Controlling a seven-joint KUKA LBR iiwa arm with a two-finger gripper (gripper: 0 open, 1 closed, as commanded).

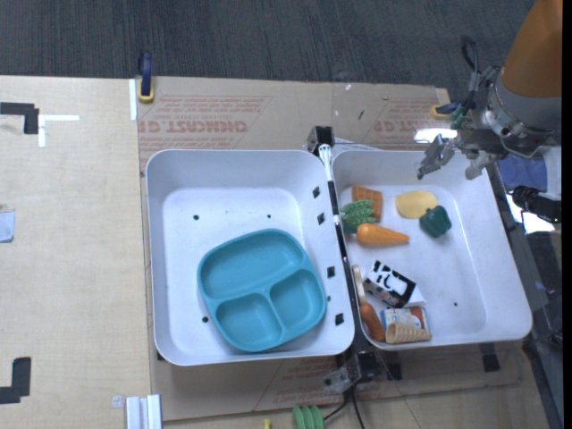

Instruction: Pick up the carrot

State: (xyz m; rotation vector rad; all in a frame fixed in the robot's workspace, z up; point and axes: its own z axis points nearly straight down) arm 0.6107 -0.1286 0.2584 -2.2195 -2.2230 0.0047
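Observation:
The carrot [382, 235], orange with a leafy green top, lies on its side in the left part of the right bin [483, 293], its tip pointing right. My gripper [453, 163] hangs above the bin's far right corner, up and to the right of the carrot and well apart from it. Its two fingers [433, 160] stand spread, open, with nothing between them.
Around the carrot lie an orange block [368, 198], a yellow piece [414, 205] and a dark green piece [436, 222]. Nearer the front are a black-and-white item [391, 281] and a small box [407, 323]. The left bin [170, 204] holds a blue divided plate [261, 290].

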